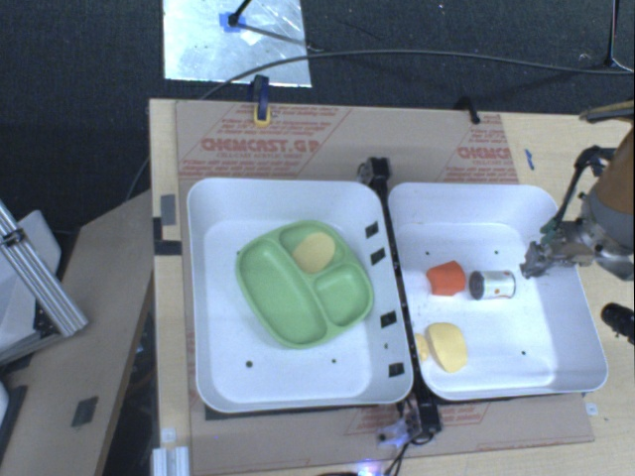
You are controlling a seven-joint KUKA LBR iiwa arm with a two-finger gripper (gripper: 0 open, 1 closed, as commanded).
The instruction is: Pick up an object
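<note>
Cables (pixel 412 426) bunch at the near edge of the bench where the two bins meet; start there and work away from yourself. Your right bin (pixel 566 365) carries, nearest you, a yellow piece (pixel 447 345) lying flat on the floor close to the divider, with a smaller pale yellow bit (pixel 424 346) touching its left side; beyond them, about mid-bin, an orange cup (pixel 446 279) lies on its side, and just to its right a small can (pixel 492 285) also lies on its side, dark end facing the cup, the two near each other but apart. Level with the can, at the bin's right wall, you see the gripper (pixel 537 258) reaching in over the rim, its tip just right of the can and not touching it; nothing sits between its fingers, and you cannot tell from this angle whether they are spread or closed. Your left bin (pixel 213 296) holds a green divided tray (pixel 298 296) lying slantwise near the middle; a pale yellow lump (pixel 315 252) rests in its far small compartment. Farther off, brown printed cardboard (pixel 298 137) lies under both bins; a blue-and-yellow clamp (pixel 261 99) grips its far edge; past that, a shiny sheet (pixel 198 28) lies on the dark floor.
</note>
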